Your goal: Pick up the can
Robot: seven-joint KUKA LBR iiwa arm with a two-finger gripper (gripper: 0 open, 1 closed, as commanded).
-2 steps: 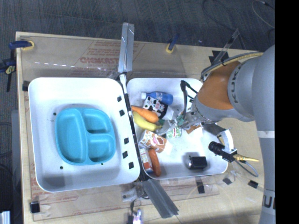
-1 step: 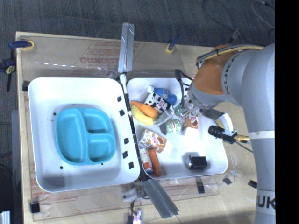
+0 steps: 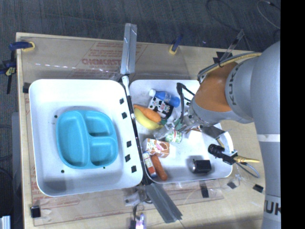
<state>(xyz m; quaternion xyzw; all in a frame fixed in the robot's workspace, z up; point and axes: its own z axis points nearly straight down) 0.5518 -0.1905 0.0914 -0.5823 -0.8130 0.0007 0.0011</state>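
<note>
The can [image 3: 174, 137], a small silver and green thing, lies in the middle of the right bin [image 3: 224, 173], just right of the banana. My gripper [image 3: 178, 126] reaches down into this bin from the right and stands directly over the can's upper side, at or very near it. The wrist and its orange band hide the parts above the tip. The view does not show the can held or lifted.
Around the can lie a yellow banana [image 3: 145, 120], a carrot [image 3: 151, 113], a blue and white bottle [image 3: 164, 99], a small printed carton [image 3: 157, 147], a red sausage [image 3: 159, 169] and a black block [image 3: 201, 165]. The left bin [image 3: 43, 104] holds a blue divided tray [image 3: 87, 138].
</note>
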